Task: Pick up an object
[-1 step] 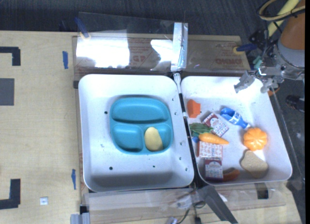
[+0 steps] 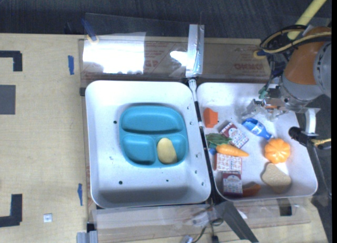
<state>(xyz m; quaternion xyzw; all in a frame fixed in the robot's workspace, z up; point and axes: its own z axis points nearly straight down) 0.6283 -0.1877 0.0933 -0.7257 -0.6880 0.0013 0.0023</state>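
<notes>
The right bin (image 2: 226, 93) holds several small items. Among them are an orange block (image 2: 210, 117), a blue and white bottle (image 2: 256, 128), a carrot (image 2: 231, 150), a small orange pumpkin (image 2: 277, 150) and a tan bread slice (image 2: 275, 178). Red and white packets (image 2: 229, 169) lie toward its front. My gripper (image 2: 266, 104) hangs over the bin's far right part, just behind the blue bottle, with the grey and orange arm (image 2: 308, 68) rising behind it. Nothing is seen lifted off the bin floor.
The left bin (image 2: 100, 131) carries a blue divided tray (image 2: 150, 131) with a yellow egg-shaped piece (image 2: 167, 150) in its front right compartment. A clear panel (image 2: 137, 52) and a metal post (image 2: 195, 50) stand behind the bins. Cables (image 2: 279, 39) loop near the arm.
</notes>
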